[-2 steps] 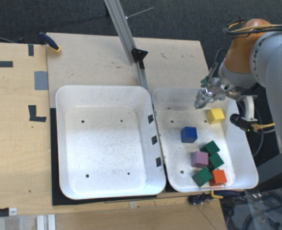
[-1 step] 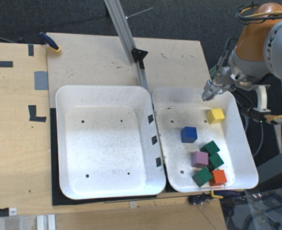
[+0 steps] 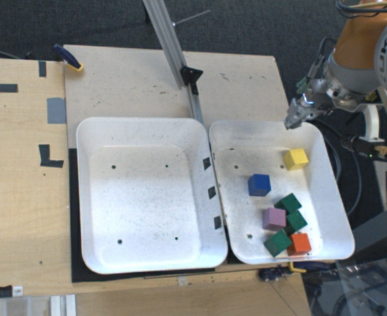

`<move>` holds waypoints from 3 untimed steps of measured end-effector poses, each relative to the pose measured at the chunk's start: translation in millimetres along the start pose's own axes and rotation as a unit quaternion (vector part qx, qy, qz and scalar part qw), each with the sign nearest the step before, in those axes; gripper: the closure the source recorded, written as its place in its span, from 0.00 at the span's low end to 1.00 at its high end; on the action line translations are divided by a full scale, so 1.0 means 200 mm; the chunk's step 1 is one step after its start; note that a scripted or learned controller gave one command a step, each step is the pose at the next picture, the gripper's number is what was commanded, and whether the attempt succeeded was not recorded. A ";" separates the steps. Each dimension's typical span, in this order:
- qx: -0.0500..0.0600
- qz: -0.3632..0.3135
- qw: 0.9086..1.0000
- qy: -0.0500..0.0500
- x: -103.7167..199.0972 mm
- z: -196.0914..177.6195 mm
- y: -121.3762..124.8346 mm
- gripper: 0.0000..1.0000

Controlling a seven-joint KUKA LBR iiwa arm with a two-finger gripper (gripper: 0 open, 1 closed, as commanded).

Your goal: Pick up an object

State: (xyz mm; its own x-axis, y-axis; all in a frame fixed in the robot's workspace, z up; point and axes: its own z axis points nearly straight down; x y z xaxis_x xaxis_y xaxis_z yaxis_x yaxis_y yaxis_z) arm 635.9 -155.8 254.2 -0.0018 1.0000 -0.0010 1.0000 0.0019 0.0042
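The right bin (image 3: 325,176) holds several small blocks. A yellow block (image 3: 296,158) lies near its far right side and a blue block (image 3: 259,184) sits near the middle. Toward the front right, a purple block (image 3: 274,218), green blocks (image 3: 289,203) and an orange block (image 3: 301,243) cluster together. My gripper (image 3: 295,118) hangs above the bin's far right corner, some way behind the yellow block. Nothing shows between its tips.
The left bin (image 3: 88,196) stands beside the right one. A slanted metal bar (image 3: 170,41) reaches down to the bins' shared far edge. A blue and yellow clamp (image 3: 68,56) lies at the bench's far left. Cables (image 3: 351,153) hang right of the bins.
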 end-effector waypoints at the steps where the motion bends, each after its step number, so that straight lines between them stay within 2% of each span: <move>1: 0.002 -0.002 1.000 0.001 0.27 0.01 0.08 1.00; 3: 0.002 -0.003 1.000 0.001 0.87 0.08 0.19 1.00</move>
State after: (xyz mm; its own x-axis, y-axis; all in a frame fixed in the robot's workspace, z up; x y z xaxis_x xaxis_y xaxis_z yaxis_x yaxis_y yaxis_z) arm 673.0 18.0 238.1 -0.0071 1.0000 0.0016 1.0000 0.0071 -0.0008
